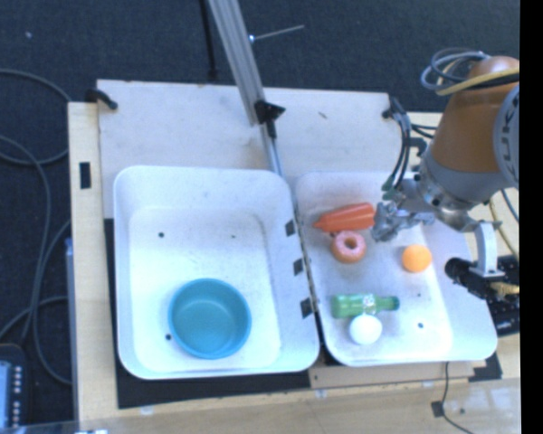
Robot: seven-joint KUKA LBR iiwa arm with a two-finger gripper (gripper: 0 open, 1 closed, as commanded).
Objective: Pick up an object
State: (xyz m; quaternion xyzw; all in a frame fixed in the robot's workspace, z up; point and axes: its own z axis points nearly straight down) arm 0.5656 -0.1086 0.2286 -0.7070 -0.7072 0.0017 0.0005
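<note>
Table (181, 125) pale, two white bins. Near edge, right bin (434, 342): white ball (366, 329), green bottle (365, 305). Then orange ball (417, 258), pink donut (348, 246), carrot (345, 217). End effector (385, 221) low beside carrot tip; finger state: cannot tell. Likely approach step; next, close on carrot, lift.

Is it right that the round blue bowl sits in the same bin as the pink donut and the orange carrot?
Not quite. The camera view shows the round blue bowl in the left white bin. The pink ring-shaped donut and the orange carrot do share a bin, the right white bin, with the small orange ball.
</note>
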